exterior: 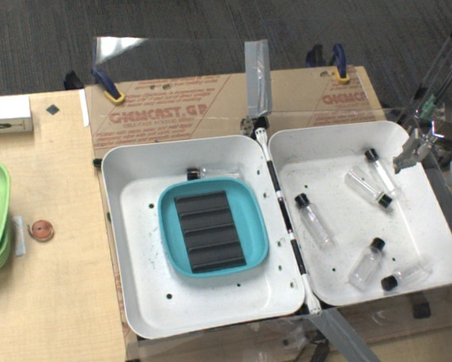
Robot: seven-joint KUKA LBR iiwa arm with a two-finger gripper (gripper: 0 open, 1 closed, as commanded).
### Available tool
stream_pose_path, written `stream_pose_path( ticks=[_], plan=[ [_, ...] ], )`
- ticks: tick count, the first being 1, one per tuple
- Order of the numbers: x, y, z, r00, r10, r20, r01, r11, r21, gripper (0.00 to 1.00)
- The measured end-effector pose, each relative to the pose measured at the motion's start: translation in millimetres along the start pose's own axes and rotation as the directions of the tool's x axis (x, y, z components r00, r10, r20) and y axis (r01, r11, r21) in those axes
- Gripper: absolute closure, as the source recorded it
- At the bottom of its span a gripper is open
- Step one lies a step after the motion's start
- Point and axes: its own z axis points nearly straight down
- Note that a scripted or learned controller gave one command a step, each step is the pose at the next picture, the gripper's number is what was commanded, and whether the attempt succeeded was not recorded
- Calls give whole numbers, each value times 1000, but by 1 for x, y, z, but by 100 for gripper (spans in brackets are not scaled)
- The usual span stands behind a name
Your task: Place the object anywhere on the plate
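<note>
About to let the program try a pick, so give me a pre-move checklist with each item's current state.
1. Plate sits flat in the left bin: ok.
2. Plate free to receive: not ok, a black ridged block covers its middle.
3. Vials in the right bin, such as the one nearest the divider, lie unobstructed: ok.
4. Claw over the right bin: ok, at its right rim.
5. Claw holds nothing: cannot tell.

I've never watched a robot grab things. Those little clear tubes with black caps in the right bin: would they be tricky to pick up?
Probably. The tubes, like this one, lie on their sides and look round, so a nudge would likely roll them across the bin's smooth floor. Their clear walls look smooth, so they may slip between fingers. They seem small and light, and possibly breakable.
</note>
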Motion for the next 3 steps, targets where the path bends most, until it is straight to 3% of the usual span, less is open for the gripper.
stream_pose_path(
  ticks=[1, 3],
  plan=[
    [-34, 14, -104, 994, 109, 1, -109, 994, 1, 0],
    [-33, 14, -104, 994, 109, 1, -109, 994, 2, 0]
  ],
)
